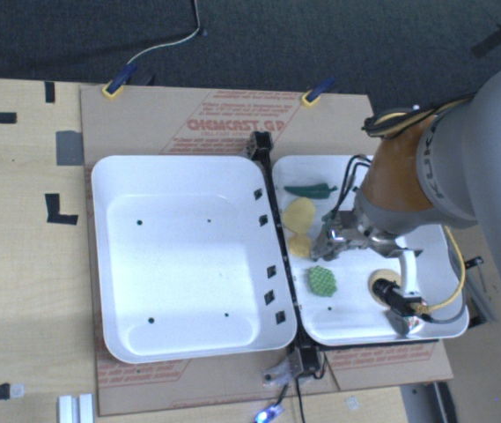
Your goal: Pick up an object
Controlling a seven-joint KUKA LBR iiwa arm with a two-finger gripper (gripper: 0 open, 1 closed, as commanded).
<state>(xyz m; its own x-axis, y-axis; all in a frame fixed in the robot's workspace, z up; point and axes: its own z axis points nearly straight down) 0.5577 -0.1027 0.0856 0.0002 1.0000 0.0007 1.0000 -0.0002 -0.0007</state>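
From the overhead camera, the arm (pixel 426 179) reaches in from the right over the right bin (pixel 356 329), its gripper (pixel 327 247) low near that bin's left side; whether the jaws are apart or together cannot be told. Just left of them lies a pale yellow object (pixel 299 216), its long axis running roughly up-down along the divider. A green round object (pixel 321 280) sits just below, with bare floor around it. A dark green strip (pixel 308 189) lies crosswise near the far wall. The left bin (pixel 180 254) adjoins on the counter (pixel 21 236).

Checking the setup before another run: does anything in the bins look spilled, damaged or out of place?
Nothing stands out. The green leafy piece, the yellow piece and the green textured ball lie apart in the right bin, with the gripper low beside them. The left bin sits square.
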